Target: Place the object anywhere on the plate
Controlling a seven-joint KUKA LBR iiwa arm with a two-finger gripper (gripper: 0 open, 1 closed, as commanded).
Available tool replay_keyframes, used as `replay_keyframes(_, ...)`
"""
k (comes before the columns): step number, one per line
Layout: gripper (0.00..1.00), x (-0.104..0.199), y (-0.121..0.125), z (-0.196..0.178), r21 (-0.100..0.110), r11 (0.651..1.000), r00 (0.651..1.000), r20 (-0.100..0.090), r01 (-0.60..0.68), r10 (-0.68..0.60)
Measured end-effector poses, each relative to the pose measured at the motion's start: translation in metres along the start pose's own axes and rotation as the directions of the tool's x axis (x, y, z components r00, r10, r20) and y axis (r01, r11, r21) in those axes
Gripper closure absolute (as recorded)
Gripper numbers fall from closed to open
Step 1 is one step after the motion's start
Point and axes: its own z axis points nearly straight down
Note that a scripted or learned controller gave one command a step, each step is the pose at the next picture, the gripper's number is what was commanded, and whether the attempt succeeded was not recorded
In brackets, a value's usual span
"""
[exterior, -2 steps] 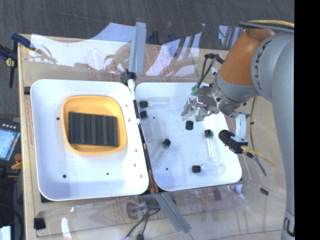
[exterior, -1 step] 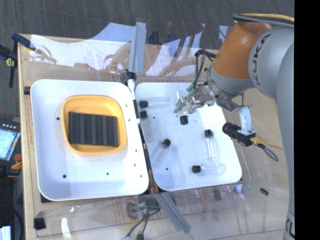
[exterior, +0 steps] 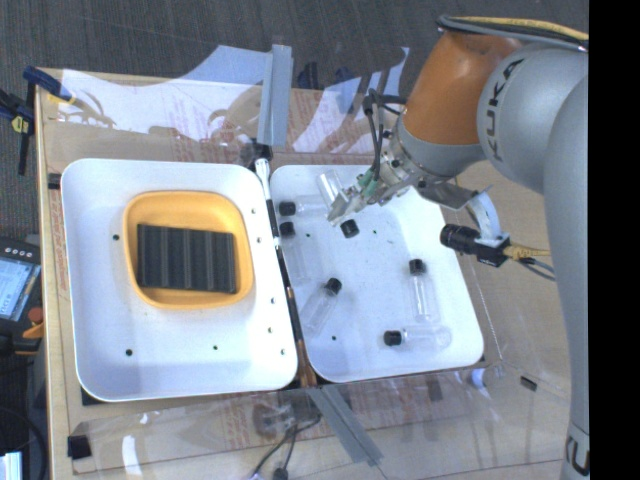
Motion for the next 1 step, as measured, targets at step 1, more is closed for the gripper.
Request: replay_keyframes(1, 1.00, 0.0641, 0.0133, -0.0372, -0.001, 0.985, 0.985, 0.001, 0.173, -0.173)
